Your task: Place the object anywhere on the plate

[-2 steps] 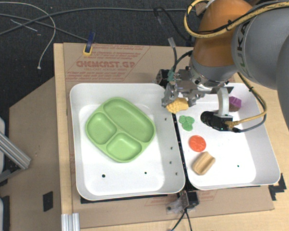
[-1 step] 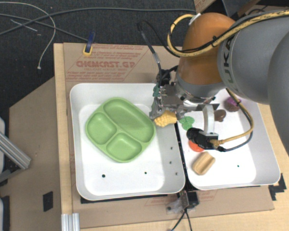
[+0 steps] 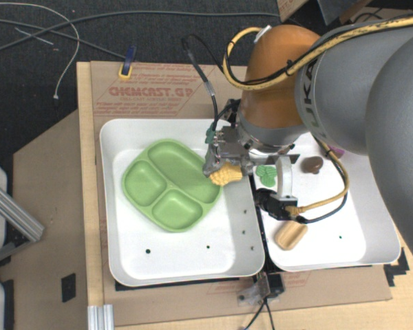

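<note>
- Pincer point(image 3: 224, 165): hung from the grey arm point(image 3: 372, 95) over the right edge of the left bin point(image 3: 124, 253), closed on a yellow object point(image 3: 226, 177) that showed between its fingers, just off the right rim of the plate.
- Yellow object: small, lumpy, pale yellow; held at the pincer tips above the strip between the plate's right rim and the left bin's right wall. Whether it touched the plate could not be told.
- Plate point(image 3: 171, 184): light green, three compartments, lying tilted in the upper middle of the left bin; nothing lay in the compartments.
- Right bin point(image 3: 344, 253): white, shallow, touching the left bin along its left edge; partly hidden by the arm.
- Green item point(image 3: 267, 176): small, flat, near the upper left corner of the right bin.
- Brown item point(image 3: 312, 163): small, dark, rounded, near the top edge of the right bin, right of the green item.
- Tan cylinder point(image 3: 290, 235): cork-like, lying tilted near the lower left part of the right bin.
- Cable point(image 3: 323, 205): yellow and black, looped from the wrist across the right bin.
- Cardboard sheet point(image 3: 151, 88): brown, printed in red, under both bins.
</note>
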Tool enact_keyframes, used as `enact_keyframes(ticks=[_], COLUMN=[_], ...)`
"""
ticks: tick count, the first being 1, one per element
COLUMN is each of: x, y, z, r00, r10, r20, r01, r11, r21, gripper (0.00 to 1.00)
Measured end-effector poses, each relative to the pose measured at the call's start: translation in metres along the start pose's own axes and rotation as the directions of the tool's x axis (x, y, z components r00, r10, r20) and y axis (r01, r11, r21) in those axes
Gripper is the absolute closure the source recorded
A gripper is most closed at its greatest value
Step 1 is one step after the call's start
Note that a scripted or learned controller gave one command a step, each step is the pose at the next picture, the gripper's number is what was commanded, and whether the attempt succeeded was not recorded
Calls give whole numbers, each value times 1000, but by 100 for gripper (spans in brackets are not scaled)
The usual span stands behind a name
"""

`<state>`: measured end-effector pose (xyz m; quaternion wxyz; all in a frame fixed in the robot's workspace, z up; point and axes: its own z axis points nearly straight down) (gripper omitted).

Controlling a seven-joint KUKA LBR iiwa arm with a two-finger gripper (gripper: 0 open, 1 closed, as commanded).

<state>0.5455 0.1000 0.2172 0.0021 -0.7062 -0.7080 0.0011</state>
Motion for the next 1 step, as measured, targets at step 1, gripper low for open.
enact_keyframes(ticks=[1], x=[-1], y=[0], z=[0], r00=[1000], r10=[3], r20=[0], r01=[-3], r11=[1000], r21=[-1], gripper=[0])
